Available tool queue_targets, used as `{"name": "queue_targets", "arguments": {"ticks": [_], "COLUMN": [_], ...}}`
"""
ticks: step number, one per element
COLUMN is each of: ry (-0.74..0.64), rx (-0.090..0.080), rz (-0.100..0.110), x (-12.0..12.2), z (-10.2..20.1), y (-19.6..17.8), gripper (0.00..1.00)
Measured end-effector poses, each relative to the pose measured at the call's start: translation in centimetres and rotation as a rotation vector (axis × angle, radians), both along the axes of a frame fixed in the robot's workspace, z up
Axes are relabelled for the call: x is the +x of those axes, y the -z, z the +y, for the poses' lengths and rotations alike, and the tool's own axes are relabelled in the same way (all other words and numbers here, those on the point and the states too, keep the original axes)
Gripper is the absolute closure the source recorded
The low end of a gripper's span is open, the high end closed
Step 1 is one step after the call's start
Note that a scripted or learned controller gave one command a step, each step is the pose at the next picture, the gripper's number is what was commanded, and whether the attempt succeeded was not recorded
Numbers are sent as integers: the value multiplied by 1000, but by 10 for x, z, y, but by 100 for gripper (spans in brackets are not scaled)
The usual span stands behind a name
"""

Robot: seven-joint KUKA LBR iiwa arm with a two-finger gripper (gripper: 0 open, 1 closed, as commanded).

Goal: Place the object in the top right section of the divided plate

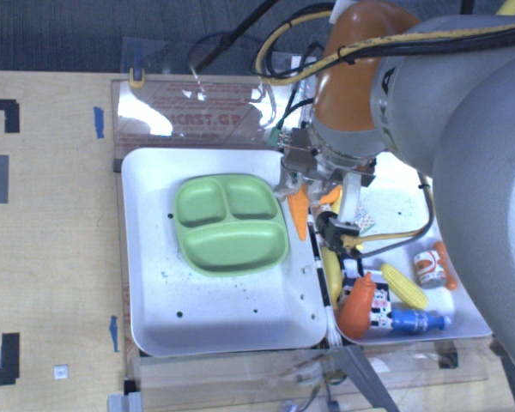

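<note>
Beside green divided plate point(232, 223), gripper point(302, 197) clamped on toy carrot point(299, 214); banana point(330, 269), corn point(402, 286) crowded right bin point(463, 316).

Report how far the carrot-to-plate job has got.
Done: the carrot is up out of the right bin, hanging point-down under the gripper, which seems to grip its top. In hand: it sits over the divide between the bins, beside the green plate. Left: carrying it over the plate's top right section, which holds nothing yet, and letting go.
</note>
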State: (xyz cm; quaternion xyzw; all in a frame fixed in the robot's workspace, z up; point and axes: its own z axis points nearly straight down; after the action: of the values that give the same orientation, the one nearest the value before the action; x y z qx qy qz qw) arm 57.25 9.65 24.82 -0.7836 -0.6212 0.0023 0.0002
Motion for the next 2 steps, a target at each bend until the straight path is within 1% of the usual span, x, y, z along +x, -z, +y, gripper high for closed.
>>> {"name": "queue_targets", "arguments": {"ticks": [1, 2], "ry": [103, -24], "rx": [-1, 0], "rz": [-1, 3], "x": [18, -3], "z": [40, 48], "y": [-12, 1], "gripper": [100, 100]}}
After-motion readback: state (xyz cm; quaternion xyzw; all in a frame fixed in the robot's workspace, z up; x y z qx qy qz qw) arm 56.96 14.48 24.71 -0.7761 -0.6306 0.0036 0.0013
